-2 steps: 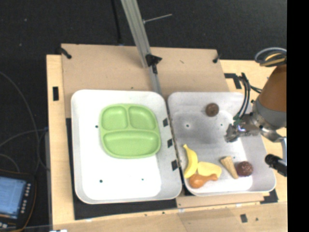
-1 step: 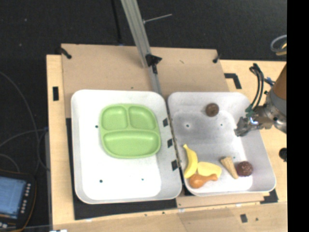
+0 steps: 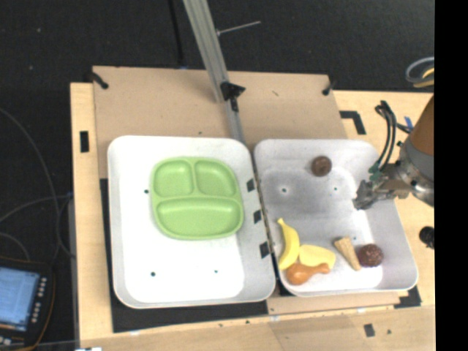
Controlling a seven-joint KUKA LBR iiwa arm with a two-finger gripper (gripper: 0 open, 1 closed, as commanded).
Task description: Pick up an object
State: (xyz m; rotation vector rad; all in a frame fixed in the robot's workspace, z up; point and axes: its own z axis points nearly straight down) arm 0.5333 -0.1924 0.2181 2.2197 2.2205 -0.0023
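On the wooden bench [image 3: 175, 108], two shallow white bins sit side by side, almost touching along their inner edges. The left bin [image 3: 131, 269] holds a green divided plate [image 3: 197, 198] with three compartments, lying flat in its upper half. The right bin [image 3: 307, 196] carries several small items: a dark brown ball [image 3: 321, 166] near its far edge, and along the near edge a yellow banana [image 3: 288, 243], a pale yellow piece [image 3: 317, 255] touching it, an orange piece [image 3: 301, 273] just below those, a tan cone [image 3: 347, 252], and a dark reddish ball [image 3: 371, 254] beside the cone.

The grey arm comes in from the right, its orange band [image 3: 424, 134] at the frame's edge with dark cables [image 3: 387, 126] looping beside it. The gripper [image 3: 363, 195] hangs over the right side of the right bin, between the brown ball and the cone, apart from both. Whether it is spread or pressed together cannot be told at this angle, and nothing is seen between its tips.

A slanted metal rail [image 3: 208, 46] crosses from the top down to the gap between the bins. The bench stands on a dark floor [image 3: 73, 28]; a cable trails at the left, and a small screen device [image 3: 22, 298] glows blue in the lower left corner.
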